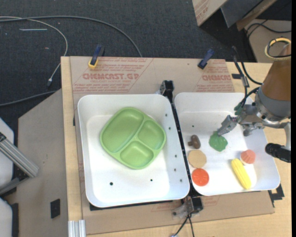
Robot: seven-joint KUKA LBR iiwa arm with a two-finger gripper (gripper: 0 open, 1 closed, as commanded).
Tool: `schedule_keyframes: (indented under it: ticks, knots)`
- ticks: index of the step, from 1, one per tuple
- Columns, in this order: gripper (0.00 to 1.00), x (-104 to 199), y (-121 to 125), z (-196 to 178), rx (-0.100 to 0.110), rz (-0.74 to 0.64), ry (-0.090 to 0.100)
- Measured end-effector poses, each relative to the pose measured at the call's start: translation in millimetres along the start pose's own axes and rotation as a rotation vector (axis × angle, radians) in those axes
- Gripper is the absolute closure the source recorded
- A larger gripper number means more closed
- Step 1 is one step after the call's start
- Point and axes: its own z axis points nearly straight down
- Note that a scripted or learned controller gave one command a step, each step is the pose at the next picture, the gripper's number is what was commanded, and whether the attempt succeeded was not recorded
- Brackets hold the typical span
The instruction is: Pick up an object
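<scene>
Red print is seen on the brown board (138, 74) covering the counter, along its far edge. Near the far-left corner, behind the left bin (92, 185), "CHEMCAST GP" is read approx., w/ last letters faint. Same wording is repeated behind the right bin (203, 104) toward the far-right corner, partly cut off by cables, so only "CHEMCAS.." is made out. Faint red lettering is also noted on a cardboard box (208, 11) beyond the counter; illegible. No nos. or other labels legible.
</scene>
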Motion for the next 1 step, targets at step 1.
schedule_keyframes:
  ticks: [1]
  knots:
    - [0.0,0.4,3.0,-7.6,-0.014,-0.004,-0.003]
